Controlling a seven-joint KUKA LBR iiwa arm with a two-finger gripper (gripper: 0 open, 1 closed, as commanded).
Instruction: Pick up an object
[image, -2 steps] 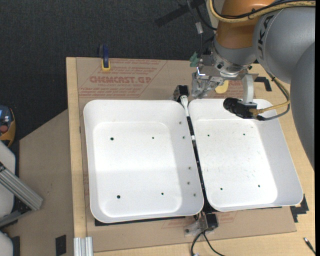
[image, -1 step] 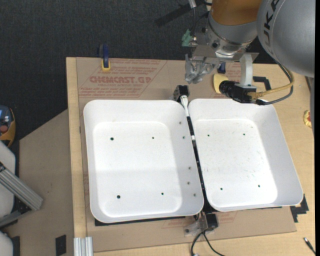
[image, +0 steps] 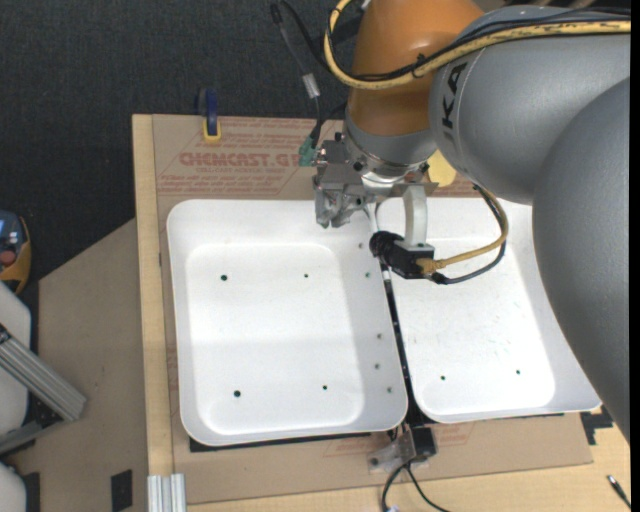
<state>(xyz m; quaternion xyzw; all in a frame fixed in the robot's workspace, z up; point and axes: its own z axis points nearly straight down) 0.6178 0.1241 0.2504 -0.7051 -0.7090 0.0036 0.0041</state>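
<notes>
Hanging over the far edge of the left bin (image: 200, 330), near the seam with the right bin (image: 500, 380), the gripper (image: 337, 208) carries nothing visible. Whether it is released or clenched cannot be told. No pickable object can be made out; both bins sit on the cardboard-covered desk (image: 150, 300).

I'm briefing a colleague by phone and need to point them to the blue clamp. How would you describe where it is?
Start at the brown board printed with red lettering that lies under the two white bins. Follow its far edge toward its left corner, beyond the left bin. The clamp grips that edge there: small, blue with a yellow patch, the only blue thing on the board.
</notes>
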